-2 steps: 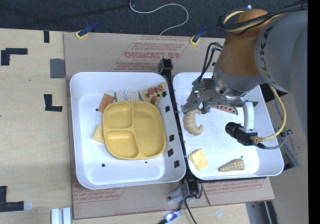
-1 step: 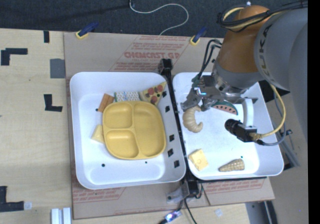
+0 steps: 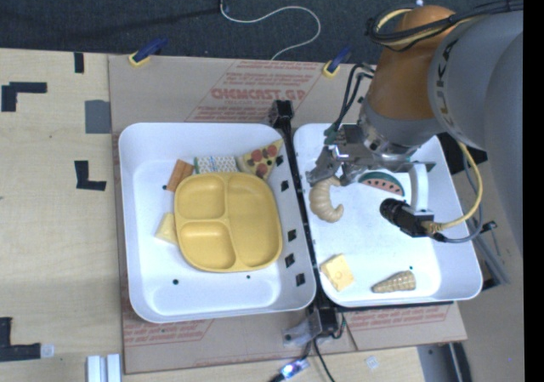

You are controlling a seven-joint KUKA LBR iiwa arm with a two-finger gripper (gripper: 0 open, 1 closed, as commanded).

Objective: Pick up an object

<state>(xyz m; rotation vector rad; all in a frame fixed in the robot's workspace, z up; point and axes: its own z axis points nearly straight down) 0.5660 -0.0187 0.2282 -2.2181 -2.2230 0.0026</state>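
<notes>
My gripper (image 3: 334,169) hangs over the left part of the right bin (image 3: 455,282), on the grey arm with its orange band (image 3: 412,65). Just below the gripper's tip lies a beige croissant (image 3: 326,202), curved, on the bin floor. Whether the gripper touches the croissant cannot be told. A watermelon slice (image 3: 381,181) lies right of the gripper, partly under the wrist. Nearer the front of this bin are a yellow cheese block (image 3: 337,272) and a waffle cone (image 3: 393,283).
The left bin (image 3: 140,287) holds a yellow divided plate (image 3: 228,220), a pizza slice (image 3: 263,158), an orange piece (image 3: 179,174), a cracker (image 3: 217,165) and a yellow wedge (image 3: 166,227). A black cable with a plug (image 3: 401,214) hangs from the wrist over the right bin.
</notes>
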